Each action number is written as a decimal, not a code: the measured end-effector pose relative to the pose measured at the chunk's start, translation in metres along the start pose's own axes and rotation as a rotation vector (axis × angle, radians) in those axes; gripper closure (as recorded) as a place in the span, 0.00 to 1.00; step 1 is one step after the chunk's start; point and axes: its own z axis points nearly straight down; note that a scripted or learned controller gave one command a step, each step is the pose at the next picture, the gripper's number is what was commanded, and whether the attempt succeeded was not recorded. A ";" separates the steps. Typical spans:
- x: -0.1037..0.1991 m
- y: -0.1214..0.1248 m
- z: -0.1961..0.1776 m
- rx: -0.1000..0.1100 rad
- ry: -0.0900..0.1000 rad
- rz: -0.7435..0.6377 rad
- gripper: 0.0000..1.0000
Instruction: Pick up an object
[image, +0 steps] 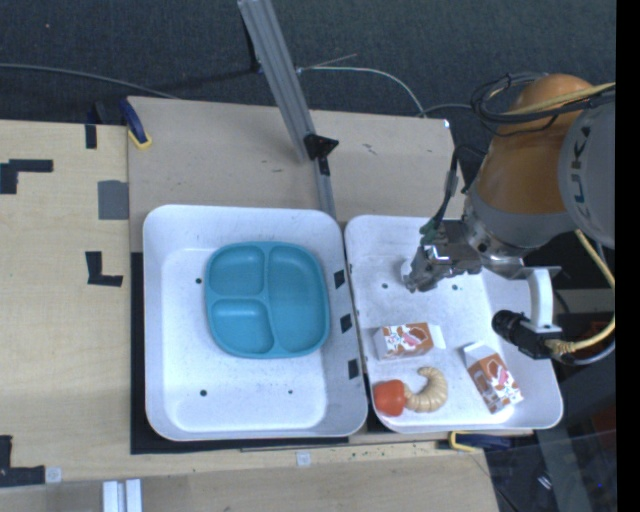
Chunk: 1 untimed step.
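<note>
White bins side by side, grey arm low over the right one.

Left bin (170, 400) holding a teal divided plate (268, 300); right bin (385, 240) holding a small carton (407, 340) at centre, a red tomato (390, 398) touching a tan croissant (430, 390) at the near edge, a second carton (492, 382) toward the near right corner. Grey metal bar (285, 80) slanting down to the gap between bins. Gripper (422, 272) dark and blurred, its opening impossible to judge, nothing seen held. Wrist covering the bin's far right corner. Nearest carton just below the gripper, apart from it.
</note>
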 end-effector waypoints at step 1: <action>0.053 0.002 0.020 0.002 0.000 0.001 1.00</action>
